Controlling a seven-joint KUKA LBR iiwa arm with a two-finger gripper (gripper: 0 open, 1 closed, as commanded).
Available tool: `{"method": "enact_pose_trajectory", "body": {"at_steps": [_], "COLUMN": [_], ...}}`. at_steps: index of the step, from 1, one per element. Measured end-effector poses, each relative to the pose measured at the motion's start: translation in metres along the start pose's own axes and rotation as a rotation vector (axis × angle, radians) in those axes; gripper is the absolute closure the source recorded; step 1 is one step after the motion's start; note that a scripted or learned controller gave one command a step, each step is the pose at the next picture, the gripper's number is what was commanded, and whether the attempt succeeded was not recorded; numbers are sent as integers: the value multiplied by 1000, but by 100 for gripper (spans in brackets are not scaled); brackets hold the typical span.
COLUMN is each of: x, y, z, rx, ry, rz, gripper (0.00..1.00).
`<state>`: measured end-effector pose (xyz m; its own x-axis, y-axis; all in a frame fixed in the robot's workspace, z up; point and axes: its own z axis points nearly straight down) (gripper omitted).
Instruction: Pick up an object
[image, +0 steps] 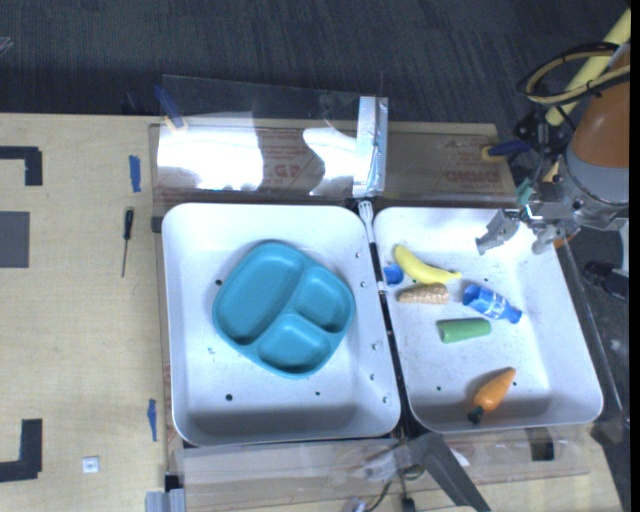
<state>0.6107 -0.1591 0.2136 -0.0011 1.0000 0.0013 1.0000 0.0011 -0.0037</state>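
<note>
1. Over the far right corner of the right bin (575, 395), the pincer (522, 234) hangs with its two fingers spread apart and nothing between them.
2. The arm (600, 150) comes in from the right, its orange band above the wrist, and the wrist tips the pincer down and leftward toward the bin floor.
3. Taking the banana (422, 267) as landmark: it lies near the bin's left wall, well apart from the pincer, which sits to its right and a little farther back.
4. Just in front of the banana lies a small tan corn cob (423, 294); to the right of that, a blue bottle (491, 302) lying on its side; in front of the bottle, a green block (464, 330); nearer the front wall, an orange carrot (493, 390).
5. A small blue piece (391, 272) touches the banana's left end; what it is cannot be told.
6. All look like light toy pieces, probably stiff plastic and somewhat slick. The bottle is the nearest to the pincer; I would close across its body's short width, since a round body may roll.
7. The left bin (190, 330) holds a blue divided plate (285, 308), too broad to be a likely choice.
</note>
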Motion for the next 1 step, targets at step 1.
{"method": "enact_pose_trajectory", "body": {"at_steps": [1], "x": [-43], "y": [14], "z": [114], "rx": [-6], "ry": [-2], "rz": [-162], "gripper": [0]}}
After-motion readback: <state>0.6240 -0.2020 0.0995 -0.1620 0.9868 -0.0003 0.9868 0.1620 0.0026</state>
